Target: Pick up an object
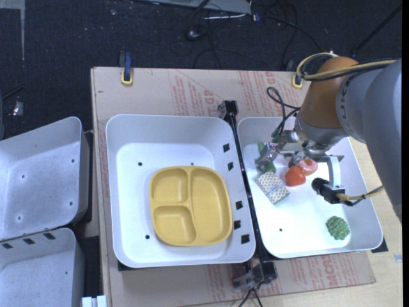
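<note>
Nearest you, the green knobbly toy point(337, 228) sits apart in the right bin point(300, 235), while the gripper point(289, 153) hovers over the red tomato-like piece point(295, 176), probably light and slippery, so grip its middle; finger spread unclear.

Faint red printed lettering runs across the tan cardboard sheet point(192, 88) beneath the two white plastic bins point(128, 139), but at this size none of it can be read.

Fixed overhead camera, slanted down on both bins point(121, 190)
</note>
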Available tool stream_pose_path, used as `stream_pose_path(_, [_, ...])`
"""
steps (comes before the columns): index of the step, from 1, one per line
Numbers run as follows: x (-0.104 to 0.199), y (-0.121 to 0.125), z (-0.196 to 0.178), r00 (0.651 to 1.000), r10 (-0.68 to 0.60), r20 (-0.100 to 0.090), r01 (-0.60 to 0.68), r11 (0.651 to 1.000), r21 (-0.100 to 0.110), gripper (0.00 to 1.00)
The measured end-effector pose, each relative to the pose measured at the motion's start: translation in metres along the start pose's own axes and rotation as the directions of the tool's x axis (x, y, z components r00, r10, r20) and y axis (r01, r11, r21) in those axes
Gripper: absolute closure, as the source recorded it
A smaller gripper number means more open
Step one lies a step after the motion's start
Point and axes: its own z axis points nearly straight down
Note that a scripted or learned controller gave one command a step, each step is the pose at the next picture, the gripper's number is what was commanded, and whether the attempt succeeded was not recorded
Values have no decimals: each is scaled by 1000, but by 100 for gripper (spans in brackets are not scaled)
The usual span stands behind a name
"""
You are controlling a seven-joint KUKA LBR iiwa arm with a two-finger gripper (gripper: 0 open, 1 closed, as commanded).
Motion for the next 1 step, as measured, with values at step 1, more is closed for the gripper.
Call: stream_pose_path(1, [0,2,-14,1000,1,1,-1,1000,-7,100])
